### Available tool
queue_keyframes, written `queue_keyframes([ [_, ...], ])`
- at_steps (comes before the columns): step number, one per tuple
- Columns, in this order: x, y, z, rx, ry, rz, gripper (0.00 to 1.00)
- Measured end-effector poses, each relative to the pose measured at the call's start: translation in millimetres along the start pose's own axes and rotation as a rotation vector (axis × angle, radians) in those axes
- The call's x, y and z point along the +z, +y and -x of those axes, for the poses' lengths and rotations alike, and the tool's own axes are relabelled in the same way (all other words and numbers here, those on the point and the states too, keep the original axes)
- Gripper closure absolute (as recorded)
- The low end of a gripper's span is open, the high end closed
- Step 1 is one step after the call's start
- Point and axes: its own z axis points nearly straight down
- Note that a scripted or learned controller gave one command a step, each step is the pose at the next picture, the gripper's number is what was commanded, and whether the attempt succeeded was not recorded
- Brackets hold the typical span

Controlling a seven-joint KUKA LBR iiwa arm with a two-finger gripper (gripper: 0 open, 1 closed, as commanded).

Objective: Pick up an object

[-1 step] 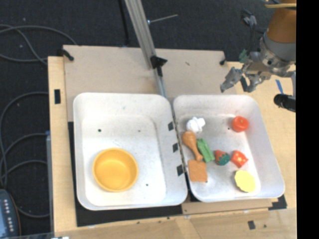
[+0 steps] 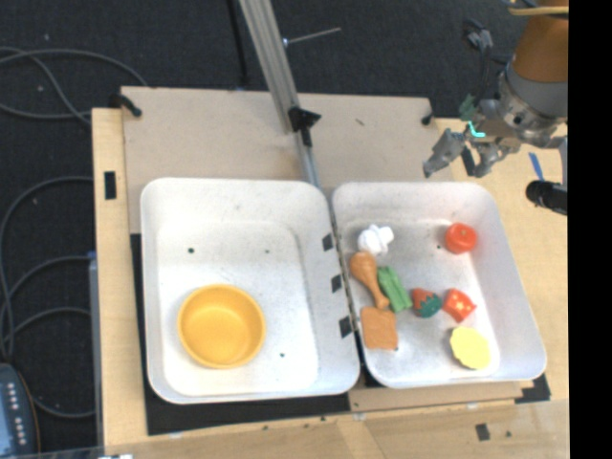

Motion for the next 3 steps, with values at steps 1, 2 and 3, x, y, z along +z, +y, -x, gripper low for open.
queue_keyframes([
  [1,41.6,-1.4,0.1,0.003,0.000,-0.003,0.00],
  [2,103.3,-2.5,-0.9,0.005,0.001,-0.005,0.00],
  [3,160.3,-1.0,-6.7,0.001,0.001,-0.001,0.00],
])
